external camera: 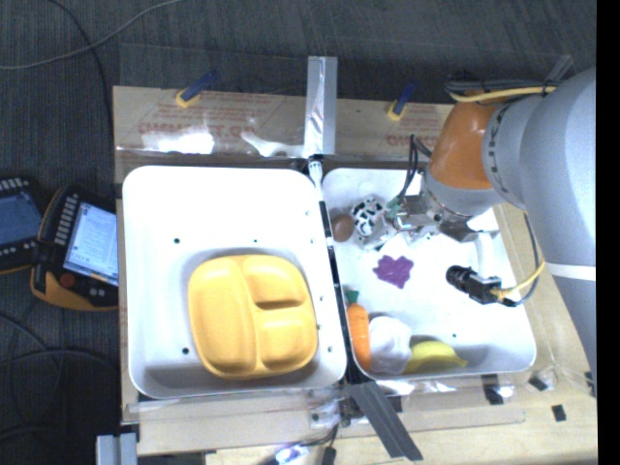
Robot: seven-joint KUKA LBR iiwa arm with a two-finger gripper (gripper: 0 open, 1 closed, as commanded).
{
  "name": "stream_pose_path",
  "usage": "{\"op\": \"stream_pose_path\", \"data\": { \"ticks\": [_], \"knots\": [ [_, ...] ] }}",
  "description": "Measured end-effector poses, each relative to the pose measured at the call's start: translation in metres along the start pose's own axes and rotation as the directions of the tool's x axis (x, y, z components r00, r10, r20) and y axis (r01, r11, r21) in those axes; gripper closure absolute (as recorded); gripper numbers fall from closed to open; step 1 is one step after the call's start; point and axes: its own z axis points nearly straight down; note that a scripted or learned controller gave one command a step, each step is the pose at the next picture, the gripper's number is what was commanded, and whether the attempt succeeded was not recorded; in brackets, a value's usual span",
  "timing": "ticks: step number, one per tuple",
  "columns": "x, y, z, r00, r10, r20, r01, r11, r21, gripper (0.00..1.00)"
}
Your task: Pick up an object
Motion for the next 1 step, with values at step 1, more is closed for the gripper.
{"op": "stream_pose_path", "data": {
  "ticks": [1],
  "knots": [
    [0.0344,0.017,-0.0826,0.971,0.238,0.0,-0.238,0.971,0.005,1.0]
  ]
}}
